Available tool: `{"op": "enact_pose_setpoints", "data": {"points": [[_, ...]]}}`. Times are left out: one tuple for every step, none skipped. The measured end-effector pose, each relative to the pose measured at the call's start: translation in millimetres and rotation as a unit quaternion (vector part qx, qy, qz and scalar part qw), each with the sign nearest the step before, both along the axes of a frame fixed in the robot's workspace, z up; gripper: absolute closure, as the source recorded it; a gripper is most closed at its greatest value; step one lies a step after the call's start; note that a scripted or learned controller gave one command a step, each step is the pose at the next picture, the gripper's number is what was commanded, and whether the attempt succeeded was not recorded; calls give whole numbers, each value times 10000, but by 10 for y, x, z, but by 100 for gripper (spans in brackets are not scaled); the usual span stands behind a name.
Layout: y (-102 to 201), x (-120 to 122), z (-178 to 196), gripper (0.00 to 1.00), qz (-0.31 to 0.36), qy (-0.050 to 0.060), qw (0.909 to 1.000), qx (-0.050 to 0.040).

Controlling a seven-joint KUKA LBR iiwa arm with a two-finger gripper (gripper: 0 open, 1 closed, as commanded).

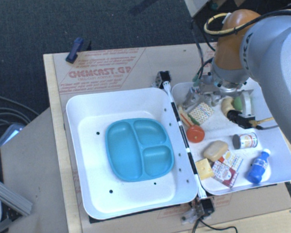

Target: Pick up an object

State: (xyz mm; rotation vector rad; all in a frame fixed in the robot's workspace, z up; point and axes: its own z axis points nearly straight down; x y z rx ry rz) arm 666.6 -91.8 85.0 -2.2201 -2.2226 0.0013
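A sky-blue plastic plate with three compartments (139,149) lies in the middle of the shallow white left bin (91,190). Both bins sit on a brown cardboard sheet printed with red lettering (100,71) covering the bench, with a small dark blue clip (74,50) at its far left corner.

Blue divided plate (139,149) in left bin (84,114); pincer (201,99) low over cluttered right bin (281,169).

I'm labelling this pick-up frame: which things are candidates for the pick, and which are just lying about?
Job: gripper; right bin's patterned packet, orange piece, tan lump, small jar, blue bottle, red-and-white packet.
Lying about: blue divided plate, left bin, blue clip.
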Motion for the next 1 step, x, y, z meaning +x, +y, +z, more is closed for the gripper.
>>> {"op": "enact_pose_setpoints", "data": {"points": [[4,0,0,0,1,1,10000,0]]}}
